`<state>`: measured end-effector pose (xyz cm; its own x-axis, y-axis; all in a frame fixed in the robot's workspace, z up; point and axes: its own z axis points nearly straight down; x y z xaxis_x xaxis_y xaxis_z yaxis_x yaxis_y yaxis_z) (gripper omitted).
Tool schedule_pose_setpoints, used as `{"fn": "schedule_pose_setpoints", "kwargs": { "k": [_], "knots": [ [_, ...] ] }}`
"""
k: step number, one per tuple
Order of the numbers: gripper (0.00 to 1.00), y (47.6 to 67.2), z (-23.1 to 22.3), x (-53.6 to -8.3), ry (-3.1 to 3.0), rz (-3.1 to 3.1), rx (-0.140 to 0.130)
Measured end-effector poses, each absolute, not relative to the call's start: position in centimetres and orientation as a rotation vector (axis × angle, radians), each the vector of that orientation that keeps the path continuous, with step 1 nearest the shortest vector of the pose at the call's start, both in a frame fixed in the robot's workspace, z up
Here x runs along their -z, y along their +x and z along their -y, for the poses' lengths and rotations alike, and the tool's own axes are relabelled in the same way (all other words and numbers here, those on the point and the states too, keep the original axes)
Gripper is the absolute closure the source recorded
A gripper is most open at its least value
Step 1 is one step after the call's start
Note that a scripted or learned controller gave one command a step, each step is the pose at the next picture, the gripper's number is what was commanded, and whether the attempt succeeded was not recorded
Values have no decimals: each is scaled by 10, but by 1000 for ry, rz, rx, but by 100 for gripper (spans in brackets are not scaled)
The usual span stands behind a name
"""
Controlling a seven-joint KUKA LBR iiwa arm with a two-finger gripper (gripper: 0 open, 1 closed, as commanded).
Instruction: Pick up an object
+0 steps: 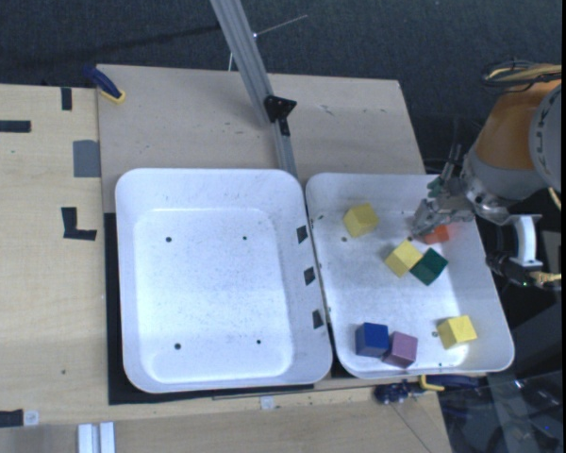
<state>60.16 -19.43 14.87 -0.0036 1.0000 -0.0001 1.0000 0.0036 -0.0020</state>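
Note:
The right bin (pixel 340 196) holds several blocks: a yellow block (pixel 360 220) near its back, a yellow block (pixel 405 257) touching a dark green block (pixel 430 267) in the middle, a blue block (pixel 372 338) beside a purple block (pixel 402 348) at the front, and a yellow block (pixel 457 330) at the front right. A small red-orange block (pixel 438 235) lies by the right wall. My gripper (pixel 428 217) hangs low over the bin's right side, right at the red-orange block, which shows just below its tip.
The left bin (pixel 132 196) lies beside the right one. A slanted metal pole (pixel 250 55) rises from the bench behind the bins. The arm's orange band (pixel 509 135) and grey body reach in from the right.

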Motion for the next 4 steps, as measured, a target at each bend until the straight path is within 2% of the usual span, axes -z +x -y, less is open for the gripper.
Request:
{"fn": "schedule_pose_setpoints", "kwargs": {
  "k": [1, 3, 4],
  "knots": [
    [100, 594, 200, -198, -2223, 2224, 2],
    [100, 594, 198, -285, -2223, 2226, 3],
    [100, 601, 143, -287, -2214, 2228, 1]
  ]
}}
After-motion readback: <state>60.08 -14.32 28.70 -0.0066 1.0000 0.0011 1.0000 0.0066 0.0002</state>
